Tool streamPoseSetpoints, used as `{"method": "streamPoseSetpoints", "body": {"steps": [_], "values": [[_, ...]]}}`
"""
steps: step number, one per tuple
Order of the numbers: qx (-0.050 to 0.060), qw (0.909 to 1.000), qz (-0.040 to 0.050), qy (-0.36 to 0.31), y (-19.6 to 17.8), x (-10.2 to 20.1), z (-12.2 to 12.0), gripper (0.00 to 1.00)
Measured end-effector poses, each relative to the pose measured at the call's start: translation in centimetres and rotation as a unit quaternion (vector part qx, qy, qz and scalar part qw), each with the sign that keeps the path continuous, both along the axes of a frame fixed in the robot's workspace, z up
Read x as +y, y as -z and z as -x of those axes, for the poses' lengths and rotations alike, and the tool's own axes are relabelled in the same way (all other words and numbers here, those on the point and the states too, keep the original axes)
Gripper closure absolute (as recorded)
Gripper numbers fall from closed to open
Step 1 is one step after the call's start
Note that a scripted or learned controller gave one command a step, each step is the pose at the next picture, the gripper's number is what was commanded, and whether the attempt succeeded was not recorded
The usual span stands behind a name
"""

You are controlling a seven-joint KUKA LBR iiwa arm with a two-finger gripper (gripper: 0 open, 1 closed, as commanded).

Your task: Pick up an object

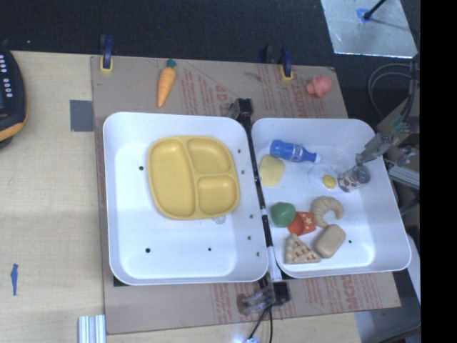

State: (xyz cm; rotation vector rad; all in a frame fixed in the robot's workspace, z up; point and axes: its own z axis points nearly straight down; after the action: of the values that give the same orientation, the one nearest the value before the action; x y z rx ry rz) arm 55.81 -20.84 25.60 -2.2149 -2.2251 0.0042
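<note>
Looking along the right edge of the right bin [371,131], we see only the end of the arm reaching in, and the gripper [353,179] is small and blurred there; we cannot tell its state. Something small, grey and reddish, sits right at its tip, too indistinct for us to name.

Inside the right bin, a blue bottle [293,151] lies on its side near the far left corner, its clear end hard to make out against the white floor. Just beside it, toward the left wall, rests a pale yellow lemon-like piece [271,170]. A small yellow ball [328,181] lies near the gripper, apart from it. Toward the near edge we see a cluster: a green rounded piece [283,213], a red-orange piece [303,224] touching it, a croissant [327,207], a tan bread roll [330,241] and a pizza slice [300,251] in the near left corner.

In the left bin [128,249] a yellow divided plate [193,177] with three compartments lies toward the far edge.

On the cardboard sheet beyond the bins we see a toy carrot [166,84] and a pink piece [319,86]. A dark handheld device [10,95] is cut off at the bench's left edge.
</note>
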Motion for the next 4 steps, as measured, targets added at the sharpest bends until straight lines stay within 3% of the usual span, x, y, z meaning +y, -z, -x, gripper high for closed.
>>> {"method": "streamPoseSetpoints", "body": {"steps": [1, 2, 3, 4], "values": [[-0.008, 0.9999, 0.0059, 0.002, 12.1, -0.7, -1.3, 0.00], [0.005, 1.0000, -0.0029, 0.000, 16.1, 7.4, 8.2, 0.00], [-0.001, 1.0000, 0.0001, -0.001, 16.4, 7.1, 5.1, 0.00], [-0.008, 1.0000, 0.0033, -0.001, 9.2, 1.2, -3.7, 0.00]]}}
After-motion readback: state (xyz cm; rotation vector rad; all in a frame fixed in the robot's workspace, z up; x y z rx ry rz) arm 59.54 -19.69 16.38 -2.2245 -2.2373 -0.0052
